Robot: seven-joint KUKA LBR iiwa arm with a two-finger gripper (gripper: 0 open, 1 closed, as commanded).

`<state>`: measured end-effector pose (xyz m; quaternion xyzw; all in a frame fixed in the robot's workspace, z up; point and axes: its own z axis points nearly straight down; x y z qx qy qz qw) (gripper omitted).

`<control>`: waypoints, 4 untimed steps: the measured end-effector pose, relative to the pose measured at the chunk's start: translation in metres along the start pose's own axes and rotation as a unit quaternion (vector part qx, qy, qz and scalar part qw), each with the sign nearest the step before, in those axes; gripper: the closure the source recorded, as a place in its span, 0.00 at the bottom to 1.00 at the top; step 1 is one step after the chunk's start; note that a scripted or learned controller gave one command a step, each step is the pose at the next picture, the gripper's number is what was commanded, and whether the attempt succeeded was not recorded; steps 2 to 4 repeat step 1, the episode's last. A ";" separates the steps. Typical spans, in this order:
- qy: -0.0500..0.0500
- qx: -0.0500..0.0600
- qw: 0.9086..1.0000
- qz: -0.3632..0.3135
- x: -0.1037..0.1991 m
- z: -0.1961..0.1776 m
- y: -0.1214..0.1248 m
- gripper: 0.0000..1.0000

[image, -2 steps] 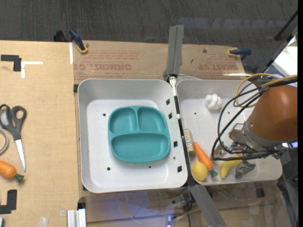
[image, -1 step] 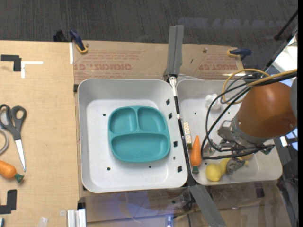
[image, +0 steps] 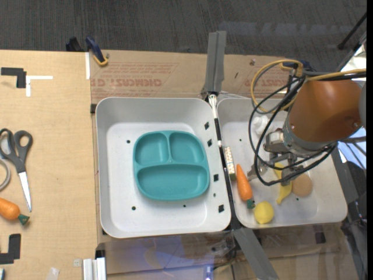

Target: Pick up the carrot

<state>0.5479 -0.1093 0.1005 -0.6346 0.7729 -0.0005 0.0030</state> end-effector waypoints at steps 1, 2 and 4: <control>0.000 -0.002 1.000 -0.015 -0.007 0.009 0.031 0.00; 0.000 -0.002 1.000 -0.015 -0.007 0.009 0.031 0.00; 0.000 -0.002 1.000 -0.015 -0.007 0.009 0.031 0.00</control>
